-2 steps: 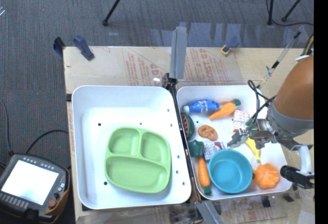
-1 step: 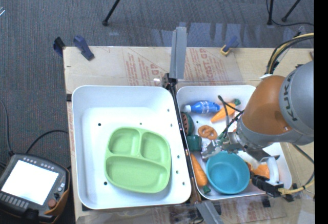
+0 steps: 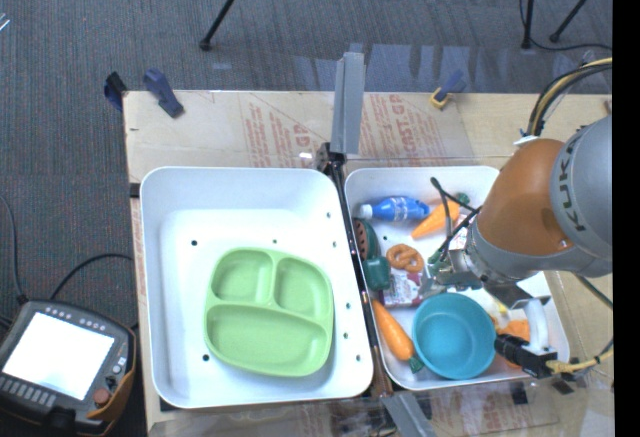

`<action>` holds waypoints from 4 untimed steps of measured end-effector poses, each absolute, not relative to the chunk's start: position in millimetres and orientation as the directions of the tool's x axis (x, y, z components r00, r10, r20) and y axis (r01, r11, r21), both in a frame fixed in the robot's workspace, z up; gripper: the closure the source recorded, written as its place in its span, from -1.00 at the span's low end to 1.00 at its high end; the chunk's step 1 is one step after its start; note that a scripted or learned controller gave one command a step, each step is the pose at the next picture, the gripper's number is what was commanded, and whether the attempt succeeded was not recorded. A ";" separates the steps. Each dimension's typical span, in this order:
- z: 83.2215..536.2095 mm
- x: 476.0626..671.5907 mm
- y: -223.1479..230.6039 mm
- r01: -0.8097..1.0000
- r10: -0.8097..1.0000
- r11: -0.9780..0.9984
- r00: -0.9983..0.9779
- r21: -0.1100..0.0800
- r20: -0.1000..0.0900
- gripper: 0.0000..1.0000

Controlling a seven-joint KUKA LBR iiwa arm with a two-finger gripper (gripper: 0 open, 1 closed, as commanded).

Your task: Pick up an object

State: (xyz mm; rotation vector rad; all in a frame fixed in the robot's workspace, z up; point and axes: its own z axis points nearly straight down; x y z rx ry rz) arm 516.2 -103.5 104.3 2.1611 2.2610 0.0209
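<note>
My gripper (image 3: pixel 443 268) reaches down into the right bin (image 3: pixel 420 172) from the right, under the orange wrist band. It hangs over the clutter just above the blue bowl (image 3: pixel 455 335) and beside an orange pretzel ring (image 3: pixel 405 256). Close by lie a blue bottle (image 3: pixel 398 210), a carrot (image 3: pixel 440 219) at the back, a second carrot (image 3: pixel 393 329) near the front, and a dark green piece (image 3: pixel 376 272). The wrist hides whatever lies directly under the gripper.
The left bin (image 3: pixel 165 215) holds a light green divided plate (image 3: pixel 270 311). A grey upright post (image 3: pixel 349 105) stands behind the divider between the bins. A small orange item (image 3: pixel 516 330) lies right of the bowl. A tablet pendant (image 3: pixel 62 357) sits at the lower left.
</note>
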 end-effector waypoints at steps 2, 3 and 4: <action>186.6 526.7 -55.2 0.973 0.973 -0.232 0.232 -0.004 0.001 1.00; 166.4 609.4 -111.3 0.992 0.992 -0.123 0.123 -0.005 -0.001 1.00; 167.3 610.0 -110.1 0.993 0.993 -0.121 0.121 -0.004 0.000 -1.00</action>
